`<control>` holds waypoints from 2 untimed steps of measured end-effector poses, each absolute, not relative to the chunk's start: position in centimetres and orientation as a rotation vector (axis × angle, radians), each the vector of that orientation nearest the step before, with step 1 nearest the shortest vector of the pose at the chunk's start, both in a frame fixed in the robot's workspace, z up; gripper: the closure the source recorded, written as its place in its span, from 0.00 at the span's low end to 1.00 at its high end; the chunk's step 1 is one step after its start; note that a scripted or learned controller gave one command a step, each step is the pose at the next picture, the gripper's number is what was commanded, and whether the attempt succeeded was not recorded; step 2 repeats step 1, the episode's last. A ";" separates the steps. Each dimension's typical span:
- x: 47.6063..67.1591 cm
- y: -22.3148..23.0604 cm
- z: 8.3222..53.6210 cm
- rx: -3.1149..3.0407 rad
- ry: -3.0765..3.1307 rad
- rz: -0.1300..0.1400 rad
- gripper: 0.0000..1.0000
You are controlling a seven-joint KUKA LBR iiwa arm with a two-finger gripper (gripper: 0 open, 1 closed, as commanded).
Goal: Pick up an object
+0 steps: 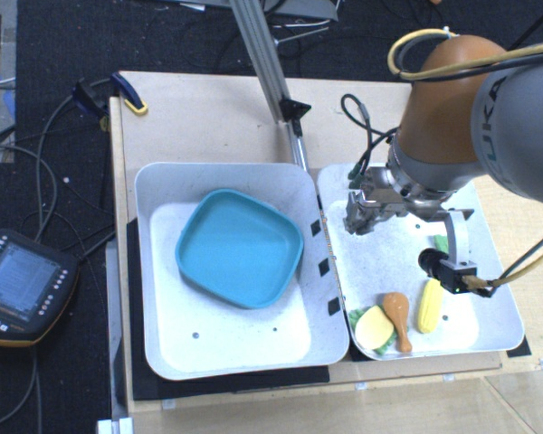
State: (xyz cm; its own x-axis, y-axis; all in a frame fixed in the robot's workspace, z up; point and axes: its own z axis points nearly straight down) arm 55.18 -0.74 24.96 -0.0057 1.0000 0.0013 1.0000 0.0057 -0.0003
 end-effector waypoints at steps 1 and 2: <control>55.1 5.0 23.4 -2.215 -2.226 0.001 1.00; 55.1 5.0 23.4 -2.215 -2.226 0.001 1.00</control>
